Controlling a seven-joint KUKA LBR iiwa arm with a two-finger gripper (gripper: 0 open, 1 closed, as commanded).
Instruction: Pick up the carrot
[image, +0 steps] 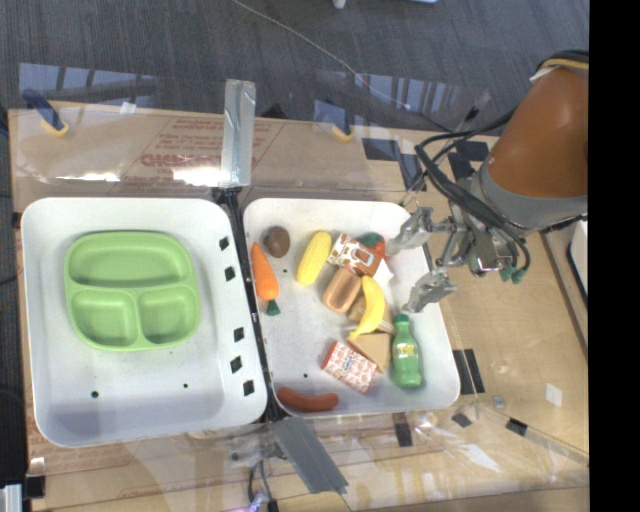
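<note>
Left bin: a green divided plate is seen lying flat in it, nothing on it.

Right bin: the carrot is found at the far left edge, against the divider wall, lying lengthwise with its green tip toward the near side. Beside it, a brown round item and a corn cob. Further right a clutter is noted: a hot dog bun, a banana, a small carton, a green bottle. A sausage lies along the near wall.

Gripper: placed over the bin's right rim, well apart from the carrot. The jaws are spread open, with nothing held between them.

Progress: nothing is judged done yet. The carrot is untouched; travel across the bin, descent, closure and lift are all left.
</note>
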